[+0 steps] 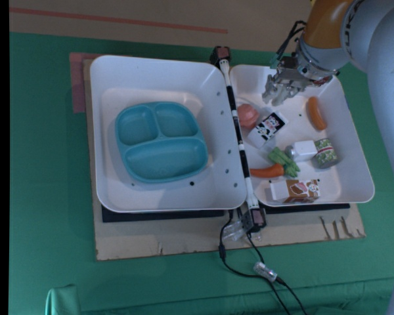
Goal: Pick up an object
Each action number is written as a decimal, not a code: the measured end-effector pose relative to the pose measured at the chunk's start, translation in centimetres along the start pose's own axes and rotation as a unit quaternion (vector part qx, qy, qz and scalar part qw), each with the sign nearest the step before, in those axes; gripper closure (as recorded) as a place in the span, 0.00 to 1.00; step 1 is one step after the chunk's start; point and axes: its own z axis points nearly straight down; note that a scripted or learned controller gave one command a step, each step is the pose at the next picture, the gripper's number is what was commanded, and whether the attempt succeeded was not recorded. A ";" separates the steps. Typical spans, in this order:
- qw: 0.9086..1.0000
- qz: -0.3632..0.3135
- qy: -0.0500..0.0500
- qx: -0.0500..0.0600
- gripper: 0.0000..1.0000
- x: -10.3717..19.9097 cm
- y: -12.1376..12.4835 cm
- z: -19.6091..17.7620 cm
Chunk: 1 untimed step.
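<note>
My gripper (280, 98) hangs over the back part of the right bin (354, 156), fingers pointing down and slightly spread, with nothing between them. Just below it lies a small white carton with a black cow print (268, 127), next to a pink round toy (247, 115). An orange oblong piece (316, 113) lies to the gripper's right. Further forward lie a carrot (270, 170) with green leaves, a can with a green label (313, 151), and a white and brown box (295, 189).
The left bin (111, 77) holds a teal divided plate (161, 140). A black-and-white bar (237, 133) runs between the bins. Cables (249, 258) trail off the front of the cardboard base onto the green cloth.
</note>
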 end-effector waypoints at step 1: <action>1.000 -0.001 0.000 0.002 1.00 -7.0 4.7 -2.3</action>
